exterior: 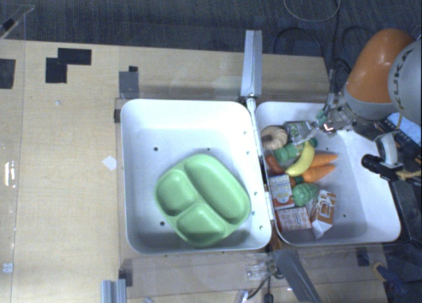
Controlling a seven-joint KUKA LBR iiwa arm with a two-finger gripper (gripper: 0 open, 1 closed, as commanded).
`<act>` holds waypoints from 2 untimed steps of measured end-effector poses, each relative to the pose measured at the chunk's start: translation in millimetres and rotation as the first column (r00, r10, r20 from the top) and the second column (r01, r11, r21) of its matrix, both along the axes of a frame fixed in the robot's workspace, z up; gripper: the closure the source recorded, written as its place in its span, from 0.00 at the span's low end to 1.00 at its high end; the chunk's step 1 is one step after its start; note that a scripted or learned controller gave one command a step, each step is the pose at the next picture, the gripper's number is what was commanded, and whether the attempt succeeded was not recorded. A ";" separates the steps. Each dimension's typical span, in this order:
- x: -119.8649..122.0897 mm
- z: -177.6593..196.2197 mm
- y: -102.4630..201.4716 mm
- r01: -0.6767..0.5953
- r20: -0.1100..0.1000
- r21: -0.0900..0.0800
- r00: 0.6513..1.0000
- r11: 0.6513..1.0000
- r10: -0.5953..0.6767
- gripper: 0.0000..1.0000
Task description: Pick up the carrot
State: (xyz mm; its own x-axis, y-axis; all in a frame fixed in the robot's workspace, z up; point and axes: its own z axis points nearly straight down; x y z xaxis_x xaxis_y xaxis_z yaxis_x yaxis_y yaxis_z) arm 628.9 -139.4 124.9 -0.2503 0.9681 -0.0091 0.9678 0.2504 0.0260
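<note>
Two orange carrot pieces lie in the right bin (369,222), one carrot (324,159) just above the other (319,172), both pointing right. A yellow banana (302,161) leans against their left ends. My gripper (302,129) hangs at the bin's upper middle, just above and to the left of the carrots, beyond the banana's tip. Nothing shows held in it. The arm's orange band (374,74) sits to the upper right.
A green divided plate (203,197) lies in the left bin (142,163). Around the carrots are a beige ring (273,137), green vegetables (285,155) (304,194) and food packets (293,218) (324,206). A black fitting (386,166) sticks in from the right.
</note>
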 end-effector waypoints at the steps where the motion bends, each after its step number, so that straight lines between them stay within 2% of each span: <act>1: -63.5 -35.9 -63.9 0.310 -0.018 0.006 0.950 0.951 -0.310 0.00; 2: -123.3 -34.9 -42.7 0.217 -0.012 0.002 0.976 0.976 -0.217 0.00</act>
